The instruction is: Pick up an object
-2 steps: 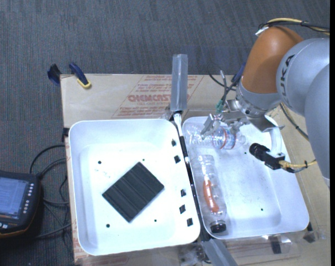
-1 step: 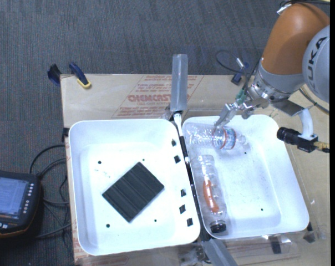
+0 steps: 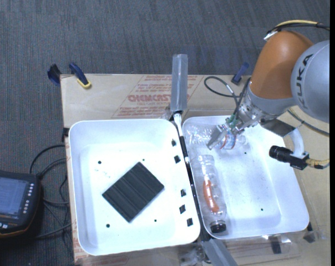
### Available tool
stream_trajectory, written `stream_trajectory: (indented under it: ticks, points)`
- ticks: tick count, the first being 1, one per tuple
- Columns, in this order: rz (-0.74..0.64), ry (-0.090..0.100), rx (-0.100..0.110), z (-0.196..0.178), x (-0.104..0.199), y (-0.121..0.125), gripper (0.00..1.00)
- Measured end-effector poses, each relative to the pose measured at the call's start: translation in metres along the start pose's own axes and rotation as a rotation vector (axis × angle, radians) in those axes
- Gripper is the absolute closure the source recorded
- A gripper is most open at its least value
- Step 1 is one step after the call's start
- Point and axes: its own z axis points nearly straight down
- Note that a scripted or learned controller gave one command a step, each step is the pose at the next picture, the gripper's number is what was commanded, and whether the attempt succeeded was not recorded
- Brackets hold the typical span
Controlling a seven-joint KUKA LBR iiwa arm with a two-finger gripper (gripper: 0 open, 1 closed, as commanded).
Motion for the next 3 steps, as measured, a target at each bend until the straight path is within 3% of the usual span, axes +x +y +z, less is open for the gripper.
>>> stream_trajectory:
  ticks: [1,3]
  points:
    - [0.074,-0.01,-0.013,0.058,-0.038,0.0,0.0]
    - [0.094,0.003,-0.024,0.081,-0.095,-0.01,0.0]
